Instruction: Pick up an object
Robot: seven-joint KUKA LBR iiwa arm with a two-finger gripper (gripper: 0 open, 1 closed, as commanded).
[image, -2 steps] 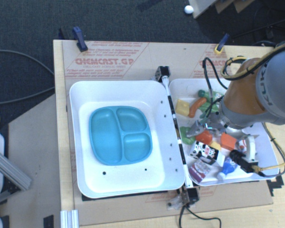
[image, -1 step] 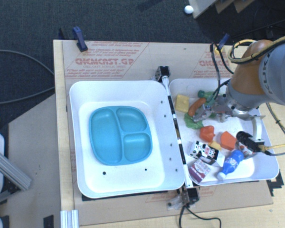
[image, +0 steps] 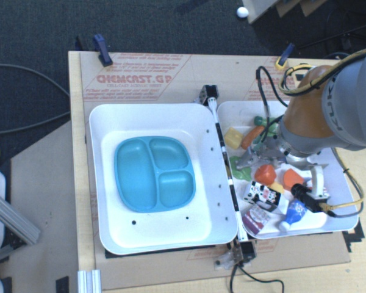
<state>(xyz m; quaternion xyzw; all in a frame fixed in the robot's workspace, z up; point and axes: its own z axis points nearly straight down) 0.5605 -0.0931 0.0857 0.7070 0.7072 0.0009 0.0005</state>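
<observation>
Camera view: a slanted look down on a pale wooden bench with printed red lettering, carrying two shallow white bins side by side.
Left bin: wide white floor with a light-blue plastic plate of three compartments lying flat near its middle; bare white margin runs all round the plate, widest toward the near and right walls.
Right bin: crowded; its left wall runs touching the left bin's right wall, with a black clip at the far end of that seam.
Objects in the right bin: a yellow block near the far-left corner, an orange carrot-shaped piece beside it, a round red-orange piece and an orange piece in the middle, a black-and-white patterned piece toward the near side, a purple-and-white packet at the near-left corner, a blue-and-white piece just right of it.
Arm: the grey arm with its orange band covers the bin's far-right part.
Pincer: low among the middle objects; whether open or closed, cannot tell, and nothing is seen held.
Open room: little free floor in the right bin.
</observation>
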